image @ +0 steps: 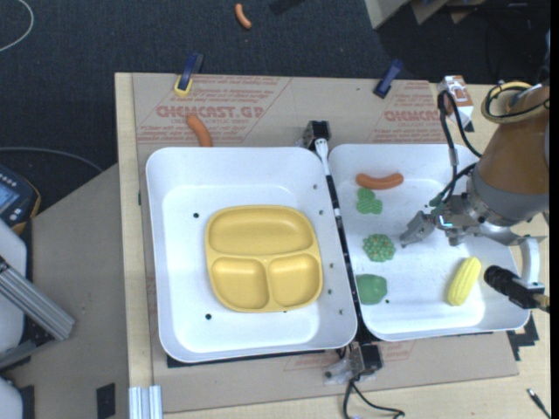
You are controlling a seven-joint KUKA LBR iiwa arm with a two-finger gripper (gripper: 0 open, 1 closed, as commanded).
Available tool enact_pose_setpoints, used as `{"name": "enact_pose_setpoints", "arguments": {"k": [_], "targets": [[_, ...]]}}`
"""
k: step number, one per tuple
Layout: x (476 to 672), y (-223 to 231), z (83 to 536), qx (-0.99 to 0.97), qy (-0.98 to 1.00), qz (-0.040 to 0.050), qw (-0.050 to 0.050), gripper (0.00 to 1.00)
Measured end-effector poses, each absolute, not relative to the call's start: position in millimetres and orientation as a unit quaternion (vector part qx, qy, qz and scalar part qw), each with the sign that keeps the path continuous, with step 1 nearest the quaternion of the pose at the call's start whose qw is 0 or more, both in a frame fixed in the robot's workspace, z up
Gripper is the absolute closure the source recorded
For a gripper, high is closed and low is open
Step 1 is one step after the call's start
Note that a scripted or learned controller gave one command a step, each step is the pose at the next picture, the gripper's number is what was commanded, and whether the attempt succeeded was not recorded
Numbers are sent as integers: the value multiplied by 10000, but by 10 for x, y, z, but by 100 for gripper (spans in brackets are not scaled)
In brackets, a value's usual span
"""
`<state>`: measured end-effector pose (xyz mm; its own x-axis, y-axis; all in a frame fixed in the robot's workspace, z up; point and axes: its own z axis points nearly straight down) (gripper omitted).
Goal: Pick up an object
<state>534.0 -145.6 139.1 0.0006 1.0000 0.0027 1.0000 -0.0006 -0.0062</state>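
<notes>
1. I see the gripper (430, 227) low over the right bin (410, 319), its fingers spread apart with nothing between them; one finger tip reaches toward nine o'clock, ending near the bin's middle.
2. At about eight o'clock from the gripper, just beside that finger tip, sits the green broccoli piece (378, 248), roundish with no clear long axis.
3. At ten o'clock lies the small green leafy piece (369, 202), and past it the orange sausage (379, 180), its long axis running nearly three-to-nine, slightly bowed.
4. At five o'clock from the gripper I find the yellow corn cob (463, 281), its long axis running from about one o'clock to seven o'clock, upper end tipped toward the arm.
5. At seven o'clock, close to the bin's left wall, rests the smooth green piece (371, 288).
6. Further out, the left bin (175, 190) holds the yellow divided tray (263, 257), lying flat with its two small compartments toward six o'clock.
7. On the cardboard beyond the left bin, at twelve o'clock of it, a second orange sausage (200, 130) lies slanted.
</notes>
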Motion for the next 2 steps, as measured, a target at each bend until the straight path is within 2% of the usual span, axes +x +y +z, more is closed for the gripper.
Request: {"name": "enact_pose_setpoints", "arguments": {"k": [1, 2], "targets": [[5351, -1448, 896, -7074, -7068, -9, 22, 0], [5384, -1452, 1050, -7073, -7069, -39, -34, 100]]}}
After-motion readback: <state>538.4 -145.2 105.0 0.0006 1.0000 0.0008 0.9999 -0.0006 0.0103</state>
